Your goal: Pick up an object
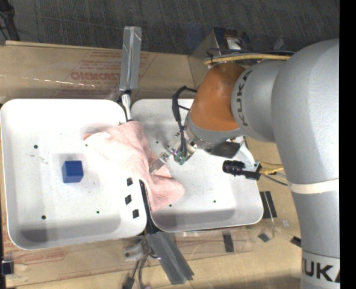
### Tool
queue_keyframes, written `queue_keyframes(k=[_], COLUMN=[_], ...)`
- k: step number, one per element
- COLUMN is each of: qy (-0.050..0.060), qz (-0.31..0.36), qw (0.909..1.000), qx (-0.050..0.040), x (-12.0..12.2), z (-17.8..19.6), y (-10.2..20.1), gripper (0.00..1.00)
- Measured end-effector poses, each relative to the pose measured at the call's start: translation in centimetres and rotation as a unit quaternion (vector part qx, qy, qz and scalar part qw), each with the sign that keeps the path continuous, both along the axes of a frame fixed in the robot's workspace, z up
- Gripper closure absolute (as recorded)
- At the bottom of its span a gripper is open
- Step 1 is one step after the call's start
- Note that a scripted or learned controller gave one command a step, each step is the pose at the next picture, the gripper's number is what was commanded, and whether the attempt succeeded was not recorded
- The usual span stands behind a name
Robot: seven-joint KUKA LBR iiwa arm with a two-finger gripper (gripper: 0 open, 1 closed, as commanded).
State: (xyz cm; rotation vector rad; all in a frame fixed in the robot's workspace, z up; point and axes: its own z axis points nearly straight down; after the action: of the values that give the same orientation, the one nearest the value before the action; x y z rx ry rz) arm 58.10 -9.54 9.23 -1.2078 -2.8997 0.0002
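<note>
1. The pincer (165, 160) is low inside the right bin (226, 212), near that bin's left wall, and its tip is at the edge of the pink cloth (138, 152). It reaches there from the right, under the orange band of the arm (274, 107).
2. The cloth lies directly to the left of the pincer. It hangs over the wall between the two bins, so one part is in the left bin (21, 179) and one part, lower, is in the right bin. Its long axis goes from upper left to lower right.
3. I cannot tell if the pincer is spread or pressed together, because its tip is small and merges with the cloth.
4. The left bin also holds a blue cube (73, 171), well apart from the pincer. The cloth is clearly the nearer thing to take.
5. Both bins stand side by side on the table (45, 62).
</note>
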Motion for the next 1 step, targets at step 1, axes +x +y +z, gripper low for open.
queue_keyframes(k=[1], qy=[-0.002], qz=[0.131], qw=[0.9913], qx=[-0.0005], x=[1.05], z=[0.07], y=[-0.34], gripper=[0.0])
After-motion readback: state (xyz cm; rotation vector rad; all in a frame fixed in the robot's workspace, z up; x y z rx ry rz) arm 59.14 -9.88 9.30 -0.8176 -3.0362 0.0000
